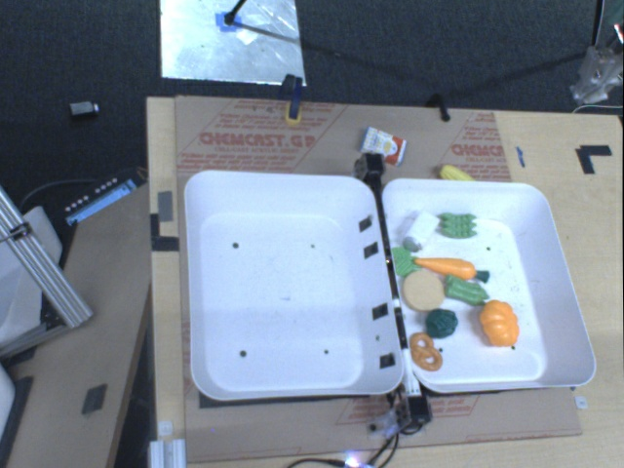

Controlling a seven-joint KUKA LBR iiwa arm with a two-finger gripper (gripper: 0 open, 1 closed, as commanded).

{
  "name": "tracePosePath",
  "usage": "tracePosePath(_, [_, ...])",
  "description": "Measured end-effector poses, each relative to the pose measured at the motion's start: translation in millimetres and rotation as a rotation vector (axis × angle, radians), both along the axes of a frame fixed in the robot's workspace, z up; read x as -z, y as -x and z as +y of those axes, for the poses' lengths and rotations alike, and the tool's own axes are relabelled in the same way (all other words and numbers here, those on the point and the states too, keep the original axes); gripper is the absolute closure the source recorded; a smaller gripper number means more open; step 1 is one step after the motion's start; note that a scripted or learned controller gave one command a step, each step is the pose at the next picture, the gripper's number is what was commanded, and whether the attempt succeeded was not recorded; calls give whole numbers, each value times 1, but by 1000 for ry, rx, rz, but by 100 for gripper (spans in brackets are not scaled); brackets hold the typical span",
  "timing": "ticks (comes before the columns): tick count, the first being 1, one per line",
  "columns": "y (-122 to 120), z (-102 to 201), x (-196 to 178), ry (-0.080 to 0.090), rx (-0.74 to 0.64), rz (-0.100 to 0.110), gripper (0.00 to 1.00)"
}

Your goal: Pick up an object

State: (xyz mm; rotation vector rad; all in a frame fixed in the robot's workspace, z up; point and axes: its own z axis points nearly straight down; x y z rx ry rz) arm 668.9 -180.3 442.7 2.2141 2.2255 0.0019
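Well, the round orange plastic pumpkin (498,323) lay in the shallow white right-hand bin (558,261), toward that bin's near right corner with bare floor beyond it, so I judged a straight descent centred on it the cleanest pick.

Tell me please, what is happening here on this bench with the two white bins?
A pick-up trial, with nothing grasped at this moment. The right bin holds a cluster of toy foods: a carrot, an orange pumpkin, a pretzel, a round biscuit, a dark green broccoli and some green vegetables. All lie loose on the bin floor. Beside it is the left bin. A yellow piece lies outside, on the bench behind the right bin.
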Motion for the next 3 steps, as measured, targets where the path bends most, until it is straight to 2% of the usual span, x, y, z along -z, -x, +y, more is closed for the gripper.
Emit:
tracePosePath(1, [1, -27, -11, 2, 5, -2, 100])
tracePosePath(3, [0, 22, 4, 0, -1, 0, 100])
